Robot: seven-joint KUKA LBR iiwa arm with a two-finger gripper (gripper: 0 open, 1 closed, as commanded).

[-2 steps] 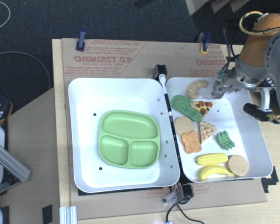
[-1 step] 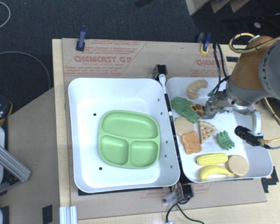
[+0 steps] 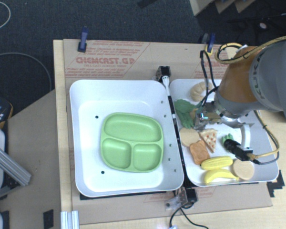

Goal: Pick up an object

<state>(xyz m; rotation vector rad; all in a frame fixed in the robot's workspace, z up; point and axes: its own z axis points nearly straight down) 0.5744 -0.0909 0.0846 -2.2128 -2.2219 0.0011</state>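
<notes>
In the right bin (image 3: 271,173) your gripper (image 3: 200,121) sits low among the toy food, between the green leaf (image 3: 184,110) and pizza slice (image 3: 209,138); its grip state can't be read. Bananas (image 3: 217,169) lie near the front. The left bin (image 3: 81,142) holds a green divided tray (image 3: 131,141).

Printed name: "CHEMCAST G.P", large reddish-brown capitals, last letters partly unclear.
Carrier: brown cardboard sheet (image 3: 133,56) covering the worktop.
Place: just beyond the far rim of the left white bin (image 3: 81,128), running along that rim.
Repeats: fainter lines of the same reddish print above the large name and near the right bin's far edge, too small to read.
Other markings: none legible elsewhere.
</notes>
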